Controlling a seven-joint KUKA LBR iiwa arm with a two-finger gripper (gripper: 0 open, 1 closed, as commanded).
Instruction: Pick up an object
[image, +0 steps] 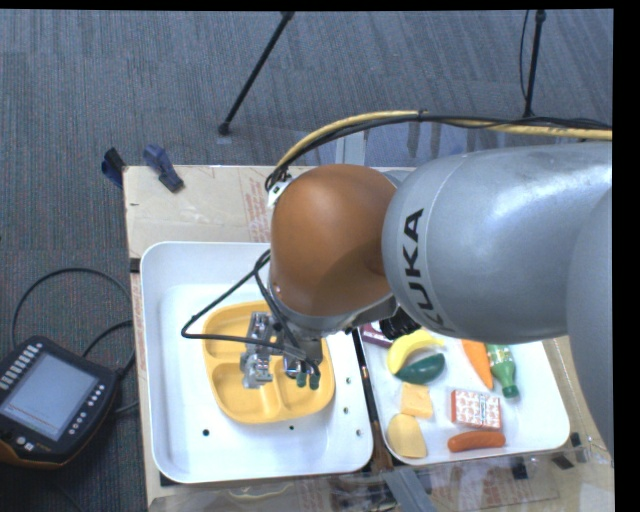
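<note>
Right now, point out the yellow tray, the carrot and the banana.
yellow tray (228, 392): camera view, bare left compartment floor.
carrot (477, 363): camera view, middle of its body.
banana (411, 347): camera view, top of its curve.

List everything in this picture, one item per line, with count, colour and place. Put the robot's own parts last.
bins: 2, white, side by side on the bench
divided tray: 1, yellow, in the left bin
banana: 1, yellow, right bin, near the top
dark green vegetable: 1, right bin, just below the banana
carrot: 1, orange, right bin, middle
bottle: 1, green, right bin, beside the carrot
cheese-like pieces: 2, pale yellow, right bin, lower left
small box: 1, red and white, right bin
sausage: 1, orange-red, right bin, bottom
teach pendant: 1, dark grey, on the floor at left
arm: 1, grey with orange band, reaching in from the right
end effector: 1, over the yellow tray
</note>
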